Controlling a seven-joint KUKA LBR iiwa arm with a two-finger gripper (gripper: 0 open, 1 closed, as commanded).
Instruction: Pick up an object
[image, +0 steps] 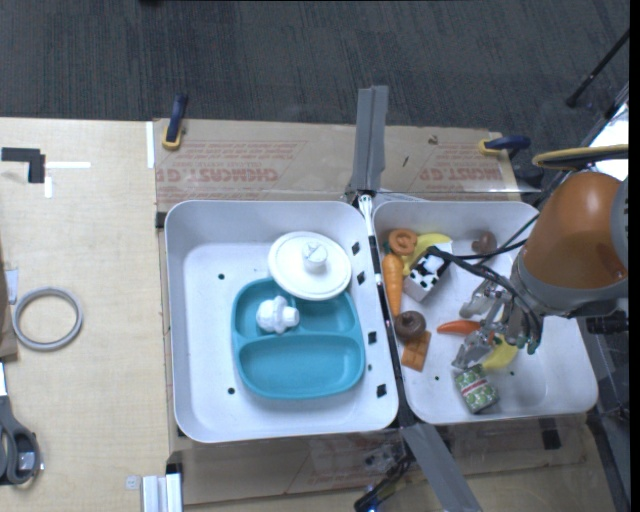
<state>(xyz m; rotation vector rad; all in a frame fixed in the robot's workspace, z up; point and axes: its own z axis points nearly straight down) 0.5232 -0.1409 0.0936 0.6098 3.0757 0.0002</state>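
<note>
Now the gripper (487, 343) is low in the right bin (560, 400), near its front edge, over a yellow toy (500, 354); whether it grips cannot be told. Next: confirm the hold, then lift.

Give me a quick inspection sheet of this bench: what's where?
Surface: two white bins, left and right, on a wooden bench.
Job's things: carrot, donut, cow block, green packet in right bin.
Clutter: blue tray, white lid in left bin.
Tool: low in right bin, over a yellow item.
Cables: black ones by the arm.
Surroundings: tape roll, scissors.
</note>
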